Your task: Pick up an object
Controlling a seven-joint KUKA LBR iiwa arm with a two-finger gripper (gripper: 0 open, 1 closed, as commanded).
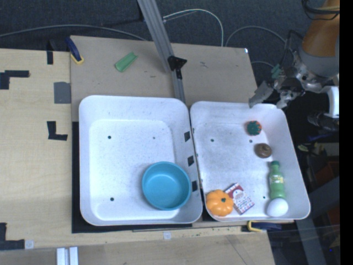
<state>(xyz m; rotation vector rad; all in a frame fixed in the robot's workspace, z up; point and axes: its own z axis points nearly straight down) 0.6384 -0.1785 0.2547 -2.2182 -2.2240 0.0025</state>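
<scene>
A: Gripper (271, 95) position? Jaws?
B: Above far right corner of right bin (220, 110), over the rim. Spread apart, nothing between.

A: Nearest objects?
B: Teal ball (253, 127) just near of gripper, then brown disc (263, 150), green bottle (276, 179), white egg (277, 207) along right wall.

A: Near edge?
B: Orange pumpkin (219, 202) touching red-white packet (240, 198).

A: Open room?
B: Middle of right bin bare. Blue bowl (166, 185) in left bin (94, 109), near right corner. Grey pole (160, 32) beyond the bins.
</scene>
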